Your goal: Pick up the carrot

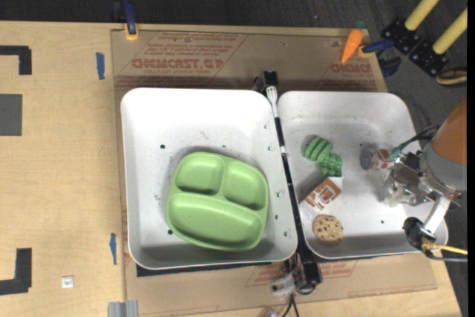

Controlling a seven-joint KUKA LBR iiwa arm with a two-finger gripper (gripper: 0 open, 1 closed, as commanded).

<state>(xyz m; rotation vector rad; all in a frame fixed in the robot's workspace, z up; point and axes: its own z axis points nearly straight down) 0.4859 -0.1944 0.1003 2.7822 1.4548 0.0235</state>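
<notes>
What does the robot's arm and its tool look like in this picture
At the view's right edge, the arm shows an orange band above a grey wrist. The tool below it is a cluster of silvery metal parts, with thin dark cables looping round it and a small black, yellow-tipped piece beneath.

The arm enters as a rounded grey body, with an orange band just above it, on the side away from the jaws. Below that sits the wrist, a cluster of bare silvery metal brackets and plates. Thin dark cables loop around this cluster, and small red and blue-green spots show beside the jaws. The jaws themselves look like a small grey stub at the tip. Behind the metal cluster, a black round fitting carries a thin yellow-tipped lead.
</notes>
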